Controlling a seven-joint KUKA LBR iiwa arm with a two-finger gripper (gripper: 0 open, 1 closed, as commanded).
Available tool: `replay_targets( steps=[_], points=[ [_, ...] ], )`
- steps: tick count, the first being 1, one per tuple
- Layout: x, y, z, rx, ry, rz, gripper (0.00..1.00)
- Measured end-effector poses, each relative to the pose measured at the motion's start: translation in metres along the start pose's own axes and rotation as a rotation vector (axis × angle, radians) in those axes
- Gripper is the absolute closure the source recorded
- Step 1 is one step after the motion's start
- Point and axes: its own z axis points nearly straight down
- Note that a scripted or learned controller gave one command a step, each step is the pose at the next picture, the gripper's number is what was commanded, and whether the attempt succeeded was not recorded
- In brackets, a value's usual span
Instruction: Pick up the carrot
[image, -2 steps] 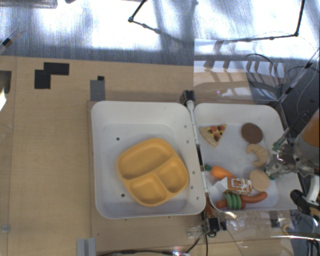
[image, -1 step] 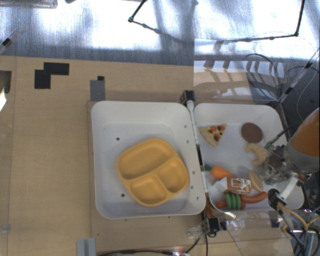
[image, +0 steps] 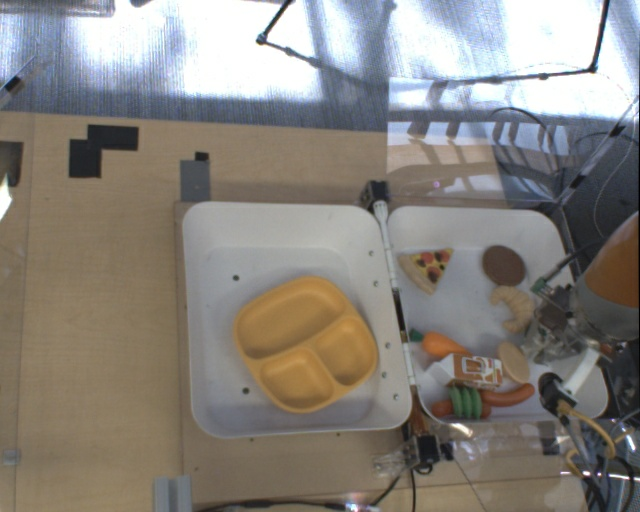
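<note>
Gripper (image: 553, 322) at right bin's (image: 470, 222) far right side, beside the pale croissant-shaped toy (image: 513, 305); finger state cannot be told. Small orange carrot with green top (image: 438, 345) lies well to the gripper's left, near the bin divider. Between them: small orange carton (image: 478, 370), tan oval disc (image: 514, 362). Red sausage (image: 506, 396) lies below-left of the gripper. Yellow sectioned plate (image: 304, 343) sits in left bin (image: 215, 300).
</note>
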Motion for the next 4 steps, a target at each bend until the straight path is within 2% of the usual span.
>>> replay_targets(
  steps=[1, 2, 3, 4],
  points=[
    [-0.003, -0.002, 0.011, 0.005, -0.002, -0.340, 1.00],
    [0.001, -0.003, 0.011, 0.004, 0.003, -0.343, 0.00],
    [-0.002, -0.004, -0.004, 0.004, -0.005, -0.460, 0.00],
    [0.028, 0.031, 0.013, 0.014, 0.003, -0.271, 0.00]
  ],
)
